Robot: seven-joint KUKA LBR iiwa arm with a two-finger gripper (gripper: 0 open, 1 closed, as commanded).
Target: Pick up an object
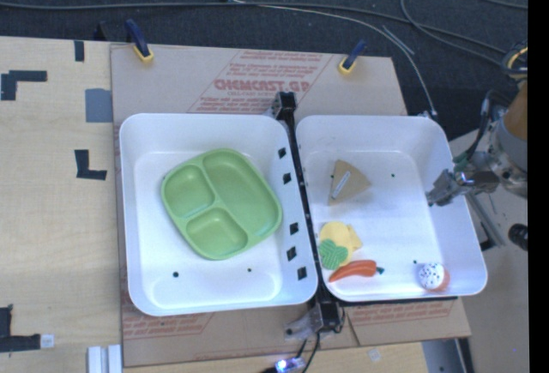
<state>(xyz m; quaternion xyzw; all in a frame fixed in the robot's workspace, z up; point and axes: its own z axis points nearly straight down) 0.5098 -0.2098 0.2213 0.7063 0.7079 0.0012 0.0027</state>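
The right bin (403,133) holds a tan wedge-shaped piece (346,181) near its middle. At its front lie a yellow toy (340,236) with a green piece (332,255) against it, and an orange carrot (353,270). A small white and orange ball (431,276) rests in the front right corner. My gripper (444,189) hangs over the bin's right rim, well to the right of the wedge and above the ball's corner. Nothing shows in it.
The left bin (137,191) carries a green divided plate (221,202). A black divider (296,191) runs between the bins. Blue and yellow clamps (139,43) (351,59) pin the cardboard sheet at the back. Cables cross the dark floor behind.
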